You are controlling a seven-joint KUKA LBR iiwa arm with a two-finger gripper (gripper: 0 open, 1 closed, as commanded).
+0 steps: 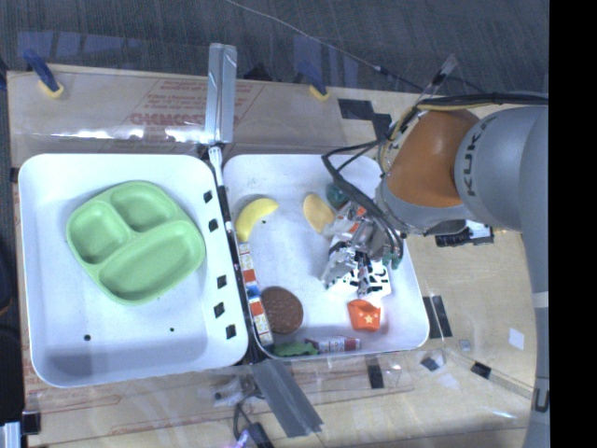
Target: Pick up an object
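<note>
Gripper just above orange block.

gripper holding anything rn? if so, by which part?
Cannot be told. The gripper is low in the right bin, just above the orange block, but no object shows between its fingers.

Two white bins, one green plate, one banana.

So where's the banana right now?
The banana lies in the right bin, near its left wall, above the brown disc and left of a yellow piece.
</note>
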